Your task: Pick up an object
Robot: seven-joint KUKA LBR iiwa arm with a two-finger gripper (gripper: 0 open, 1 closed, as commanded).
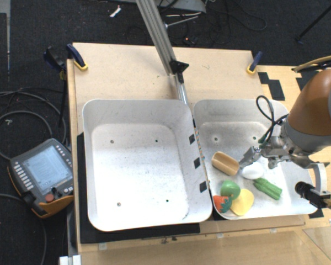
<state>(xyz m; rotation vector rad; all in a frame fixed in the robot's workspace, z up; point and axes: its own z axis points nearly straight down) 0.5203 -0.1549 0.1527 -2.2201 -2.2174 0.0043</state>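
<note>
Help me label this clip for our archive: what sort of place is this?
Most likely a robotics lab test bench. A robot arm reaches over two white bins on a clamped board, a teach pendant lies on the dark floor, and loose cables trail about.

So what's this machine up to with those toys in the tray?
A grey and orange robot arm reaches into the right bin, where several small things lie: a tan block, a white piece, a green cucumber-like toy, a yellow piece and a green and red one. Its gripper is down just above the white piece, beside the tan block. Nothing looks lifted yet. The left bin sits alongside.
</note>
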